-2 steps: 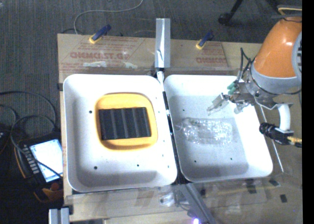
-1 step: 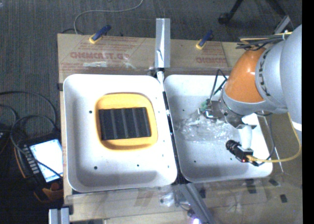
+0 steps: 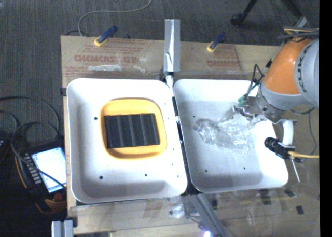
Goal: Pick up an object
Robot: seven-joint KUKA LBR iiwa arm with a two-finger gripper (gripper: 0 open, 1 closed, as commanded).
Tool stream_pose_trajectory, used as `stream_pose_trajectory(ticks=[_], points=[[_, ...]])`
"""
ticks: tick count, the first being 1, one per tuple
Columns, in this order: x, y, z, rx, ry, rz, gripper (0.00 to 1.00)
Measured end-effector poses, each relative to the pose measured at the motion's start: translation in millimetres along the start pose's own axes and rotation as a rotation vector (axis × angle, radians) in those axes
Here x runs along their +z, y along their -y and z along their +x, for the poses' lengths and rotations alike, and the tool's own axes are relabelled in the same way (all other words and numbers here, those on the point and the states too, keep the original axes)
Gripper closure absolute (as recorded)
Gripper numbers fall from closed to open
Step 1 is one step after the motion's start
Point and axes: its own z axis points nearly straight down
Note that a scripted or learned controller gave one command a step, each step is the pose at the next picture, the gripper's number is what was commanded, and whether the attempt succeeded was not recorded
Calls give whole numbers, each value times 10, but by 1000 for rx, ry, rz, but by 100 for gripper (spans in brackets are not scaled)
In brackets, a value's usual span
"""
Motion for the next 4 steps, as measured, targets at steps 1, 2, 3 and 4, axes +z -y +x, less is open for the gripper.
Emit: stream_pose_trajectory(ticks=[1, 2, 3, 4], points=[[-226, -263, -319, -46, -1, -1, 0], [-787, -20, -321, -20, -1, 0, 0], [-673, 776, 22, 17, -2, 3, 0], [307, 64, 31, 25, 2, -11, 0]])
